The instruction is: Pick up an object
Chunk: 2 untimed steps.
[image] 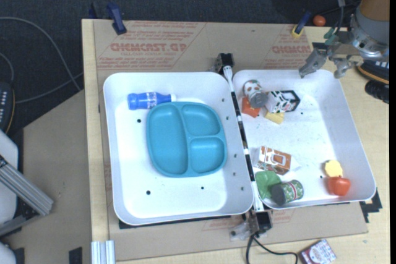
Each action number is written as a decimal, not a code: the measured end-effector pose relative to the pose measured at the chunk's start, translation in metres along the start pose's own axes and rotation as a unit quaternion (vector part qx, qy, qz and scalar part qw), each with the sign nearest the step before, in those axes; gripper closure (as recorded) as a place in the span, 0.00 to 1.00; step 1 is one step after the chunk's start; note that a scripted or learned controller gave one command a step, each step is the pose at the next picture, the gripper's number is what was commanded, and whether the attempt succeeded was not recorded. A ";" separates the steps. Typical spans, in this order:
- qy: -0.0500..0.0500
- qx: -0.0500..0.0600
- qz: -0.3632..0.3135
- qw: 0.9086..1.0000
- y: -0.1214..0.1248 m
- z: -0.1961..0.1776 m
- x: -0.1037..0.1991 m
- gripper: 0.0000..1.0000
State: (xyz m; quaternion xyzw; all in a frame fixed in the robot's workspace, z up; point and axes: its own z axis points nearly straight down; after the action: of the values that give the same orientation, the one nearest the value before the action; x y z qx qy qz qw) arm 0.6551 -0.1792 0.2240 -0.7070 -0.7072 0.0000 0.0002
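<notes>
My gripper (323,67) hangs over the far right corner of the right bin (346,133), open, with nothing between its two fingers (307,67). In that bin, a small round can (250,89), an orange piece (249,109), a black-and-white carton (285,99) and a yellow bit (274,117) cluster at the far left. A brown-and-white carton (274,159) lies lower down. A green item (266,182) and a dark-topped can (287,191) sit in the near left corner. A yellow block (333,167) and a red fruit (339,185) rest at the near right.
The left bin (124,151) holds a blue divided plate (185,136) and a blue bottle (147,99) lying at its far edge. A black divider clip (224,62) sits between the bins. A red packet (317,252) lies on the bench in front.
</notes>
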 end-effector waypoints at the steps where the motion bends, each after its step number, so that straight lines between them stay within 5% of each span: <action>1: 0.000 0.000 0.000 1.000 0.011 0.131 0.067 0.00; 2: 0.000 0.001 0.000 1.000 0.011 0.139 0.079 0.00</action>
State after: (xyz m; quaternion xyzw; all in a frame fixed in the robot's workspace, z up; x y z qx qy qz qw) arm 0.6664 -0.0999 0.0848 -0.7068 -0.7074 0.0004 0.0008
